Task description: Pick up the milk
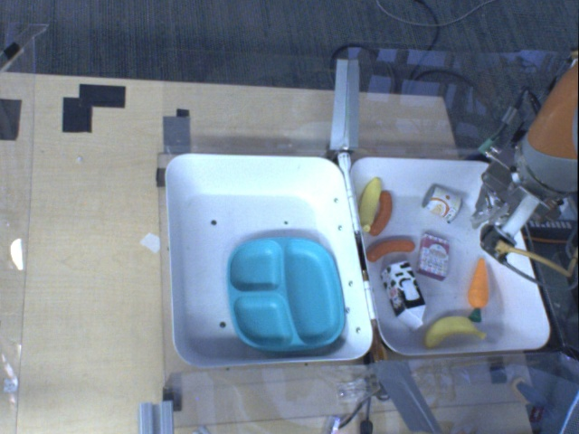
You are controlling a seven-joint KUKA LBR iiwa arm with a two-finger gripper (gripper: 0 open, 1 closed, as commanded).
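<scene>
The milk (403, 287) is a small carton with black and white cow patches. It lies on its side in the right bin (534, 319), near the bin's front left. My gripper (487, 226) hangs over the right side of that bin, up and to the right of the milk and well apart from it. It stands open with nothing between its fingers.
Around the milk lie a pink box (434, 256), two sausages (391, 247), a carrot (479, 285), a banana (454, 330), a yellow fruit (369, 202) and a small white carton (441, 202). The left bin (194, 206) holds a blue divided tray (286, 294).
</scene>
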